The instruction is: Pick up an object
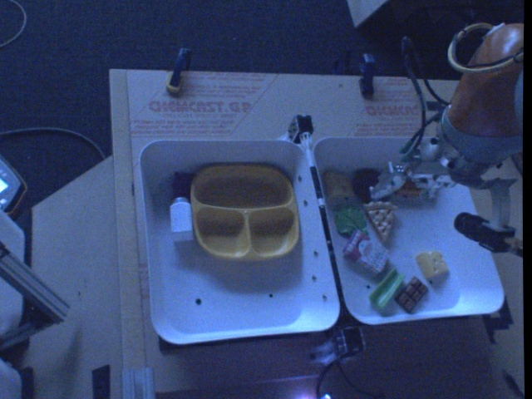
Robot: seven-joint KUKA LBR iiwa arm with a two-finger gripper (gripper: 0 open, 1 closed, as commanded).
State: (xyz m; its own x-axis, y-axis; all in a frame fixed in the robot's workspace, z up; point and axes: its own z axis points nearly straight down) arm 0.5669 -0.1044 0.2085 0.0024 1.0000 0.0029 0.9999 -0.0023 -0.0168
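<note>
Camera view: hand [397, 183] hangs low over right bin [486, 283] upper part, just above pizza slice toy [381, 219]; can't tell its grip state. Left bin [158, 223] has yellow 3-section plate [245, 210], small white bottle [181, 215] touching plate's left edge.

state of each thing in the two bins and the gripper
yellow divided tray: flat in left bin, compartments bare
white bottle: beside tray's left edge
pizza slice toy: flat in right bin
green piece: lying by front wall
gripper: low over right bin, grip unclear
</note>
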